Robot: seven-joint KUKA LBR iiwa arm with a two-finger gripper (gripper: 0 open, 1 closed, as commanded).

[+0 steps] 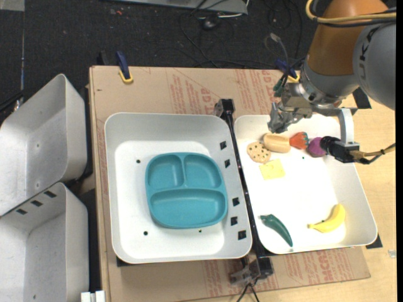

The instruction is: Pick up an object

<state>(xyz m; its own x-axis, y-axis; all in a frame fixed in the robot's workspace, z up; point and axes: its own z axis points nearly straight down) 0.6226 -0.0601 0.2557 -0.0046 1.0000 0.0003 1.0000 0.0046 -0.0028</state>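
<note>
Camera view had my pincer point(279, 126) low over the upper left part of the right bin point(352, 197), at the frame's upper right, just above a small cluster of toy food. The nearest piece was a tan bread roll point(276, 143) lying flat on the bin floor, directly under my fingertips; whether they touched it I could not tell. Whether my fingers were spread or pressed together I could not tell either, since the wrist hid them from above, and nothing showed between them.

Beside the roll on its left lay a cookie point(255, 151), touching or nearly so, and on its right a red piece point(298, 139) and a purple piece point(315, 146). Just below sat a yellow cheese slice point(272, 170). Well apart, toward the lower right of the frame, lay a green pepper point(277, 228) and a banana point(329, 219). The left bin point(119, 143) held a teal divided plate point(186, 190).

I judged the roll to be light, stiff plastic with a smooth, rounded skin, likely to slip or roll away if pinched off centre. The better hold seemed to be across its short width at the middle, with the fingers coming straight down on either flank. The crowding was the risk: the cookie and the red piece sat close enough that a finger might have landed on a neighbour instead.
</note>
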